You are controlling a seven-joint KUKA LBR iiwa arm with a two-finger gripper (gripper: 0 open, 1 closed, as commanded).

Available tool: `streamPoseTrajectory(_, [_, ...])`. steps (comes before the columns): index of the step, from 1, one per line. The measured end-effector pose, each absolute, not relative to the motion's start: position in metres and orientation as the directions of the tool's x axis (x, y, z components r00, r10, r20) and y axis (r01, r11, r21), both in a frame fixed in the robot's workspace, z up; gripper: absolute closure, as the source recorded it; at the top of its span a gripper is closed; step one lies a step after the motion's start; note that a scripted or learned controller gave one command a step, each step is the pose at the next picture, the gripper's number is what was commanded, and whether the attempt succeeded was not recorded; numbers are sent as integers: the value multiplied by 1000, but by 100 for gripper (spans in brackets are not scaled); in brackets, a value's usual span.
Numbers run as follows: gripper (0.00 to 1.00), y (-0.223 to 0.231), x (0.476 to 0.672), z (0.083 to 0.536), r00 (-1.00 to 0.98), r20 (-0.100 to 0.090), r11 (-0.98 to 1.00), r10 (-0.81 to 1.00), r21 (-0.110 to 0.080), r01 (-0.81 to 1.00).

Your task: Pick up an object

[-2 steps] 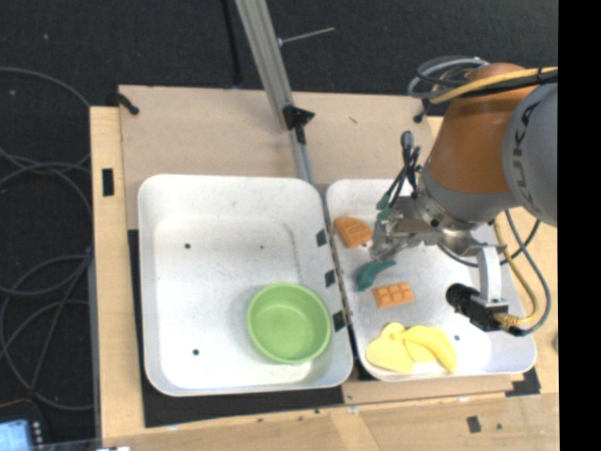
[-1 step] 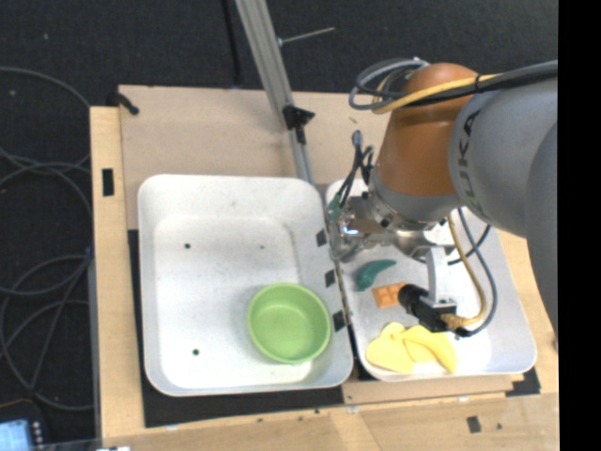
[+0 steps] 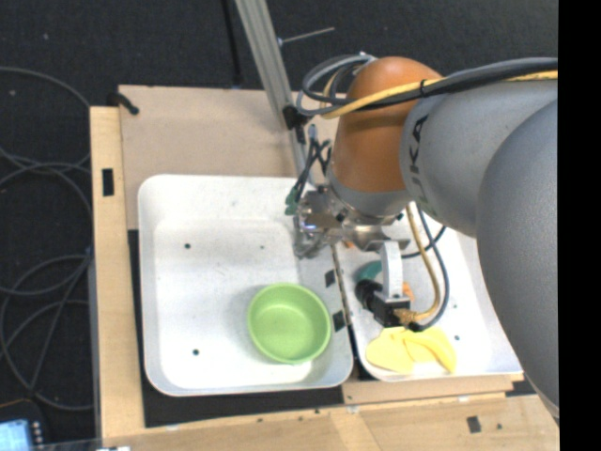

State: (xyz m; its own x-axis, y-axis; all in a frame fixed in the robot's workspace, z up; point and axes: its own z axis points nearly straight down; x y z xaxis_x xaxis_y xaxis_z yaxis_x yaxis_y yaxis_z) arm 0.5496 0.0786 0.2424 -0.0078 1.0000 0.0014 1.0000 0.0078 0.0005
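A light green bowl (image 3: 289, 322) sits upright near the front right corner of the left bin (image 3: 202, 271). A yellow crumpled object (image 3: 413, 351) lies at the front of the right bin (image 3: 474, 341). A small teal thing (image 3: 370, 271) peeks out in the right bin, mostly hidden by the wrist. My gripper (image 3: 308, 236) hangs over the right edge of the left bin, close to the divider, a little behind the bowl and apart from it. Nothing shows in its grasp.
The big grey arm with its orange band (image 3: 376, 148) covers most of the right bin. A slanted metal rail (image 3: 263, 45) rises behind the bins. The left and back parts of the left bin show bare white floor.
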Motion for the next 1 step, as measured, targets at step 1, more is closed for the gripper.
streamPoseTrajectory(1, [0, 75, 549, 243, -4, 0, 4, 1000, 0, 1000])
